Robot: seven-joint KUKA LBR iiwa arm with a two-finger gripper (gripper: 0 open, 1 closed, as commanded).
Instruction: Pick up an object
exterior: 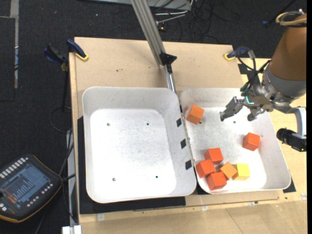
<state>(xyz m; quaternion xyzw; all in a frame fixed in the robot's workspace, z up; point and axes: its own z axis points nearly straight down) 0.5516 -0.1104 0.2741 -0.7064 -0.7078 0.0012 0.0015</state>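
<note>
Nearest the lens, a cluster of orange and yellow foam cubes [220,169] is left lying in the right white bin [275,179]. Nothing is grasped yet: the pincer [242,110] is held above, jaws apart.

Bright, even overhead light — white bins [131,145] slightly washed out, shadows soft; floor toward nine o'clock dark, grainy.
</note>
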